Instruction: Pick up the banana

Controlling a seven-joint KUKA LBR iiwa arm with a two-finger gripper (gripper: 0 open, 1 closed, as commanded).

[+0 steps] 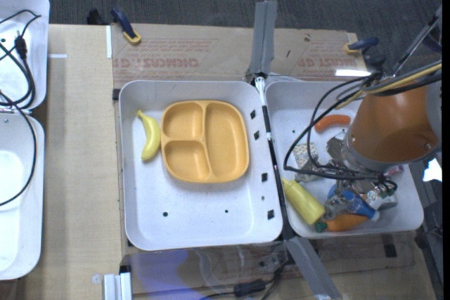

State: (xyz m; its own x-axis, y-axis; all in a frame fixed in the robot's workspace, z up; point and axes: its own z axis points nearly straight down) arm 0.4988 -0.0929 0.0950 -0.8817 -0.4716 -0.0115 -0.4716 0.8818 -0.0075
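Note:
The yellow banana point(149, 137) lies in the left bin point(197, 228), close to its left wall and just left of a yellow divided plate point(206, 140). My gripper point(342, 202) is low in the right bin point(295, 116), among the items at its front, under the arm's orange band point(390, 124). It is far to the right of the banana, and nothing of the banana is near it.
In the right bin a yellow bottle point(304, 199) lies by the left wall, with an orange carrot-like piece point(344, 222) and a blue item point(363, 204) around the gripper. A reddish sausage point(332, 121) lies further back. Black cables point(309, 168) trail across that bin.

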